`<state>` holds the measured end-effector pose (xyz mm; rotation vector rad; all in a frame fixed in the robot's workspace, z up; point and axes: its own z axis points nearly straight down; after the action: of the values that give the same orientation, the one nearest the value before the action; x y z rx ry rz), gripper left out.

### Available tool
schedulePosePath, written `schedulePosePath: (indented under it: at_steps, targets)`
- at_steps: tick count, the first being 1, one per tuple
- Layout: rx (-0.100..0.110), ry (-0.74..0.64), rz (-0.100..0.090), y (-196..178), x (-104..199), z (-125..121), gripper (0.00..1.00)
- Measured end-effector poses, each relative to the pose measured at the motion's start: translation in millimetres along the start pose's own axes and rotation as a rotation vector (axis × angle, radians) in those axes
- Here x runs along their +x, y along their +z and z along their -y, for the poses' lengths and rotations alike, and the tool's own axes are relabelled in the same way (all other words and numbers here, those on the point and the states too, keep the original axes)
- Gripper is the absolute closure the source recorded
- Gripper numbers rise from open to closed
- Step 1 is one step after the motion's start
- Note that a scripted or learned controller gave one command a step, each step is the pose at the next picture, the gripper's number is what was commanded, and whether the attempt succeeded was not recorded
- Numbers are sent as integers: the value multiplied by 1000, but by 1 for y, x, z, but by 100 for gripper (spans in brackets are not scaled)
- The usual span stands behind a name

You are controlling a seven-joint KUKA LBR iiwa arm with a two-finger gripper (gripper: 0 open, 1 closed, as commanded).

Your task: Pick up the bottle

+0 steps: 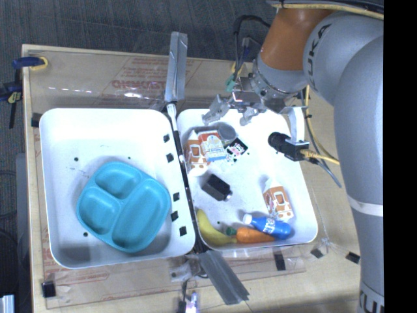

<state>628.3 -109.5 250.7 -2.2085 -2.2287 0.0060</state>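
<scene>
The bottle (271,226) is blue with an orange cap and a white label. It lies on its side near the front edge of the right bin (302,175). My gripper (230,115) hangs over the back of that bin, well away from the bottle. Its two grey fingers (212,114) are spread apart, open, with nothing between them. Just below the gripper sit orange-and-white cartons (204,148).
An orange carrot (256,236) and a banana (211,229) lie right beside the bottle at the front wall. A small carton (278,201) stands just behind the bottle. A black block (216,186) sits mid-bin. The left bin (58,149) holds a blue divided plate (124,205).
</scene>
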Motion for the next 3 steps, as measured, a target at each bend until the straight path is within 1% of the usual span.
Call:
schedulePosePath:
  at_steps: [1, 2, 3]
  targets:
    - [-4, 125, 1, -24, 16, -28, 0]
    - [1, 108, 1, 90, -51, 46, 0]
    - [-26, -104, -1, 148, -74, 93, 0]
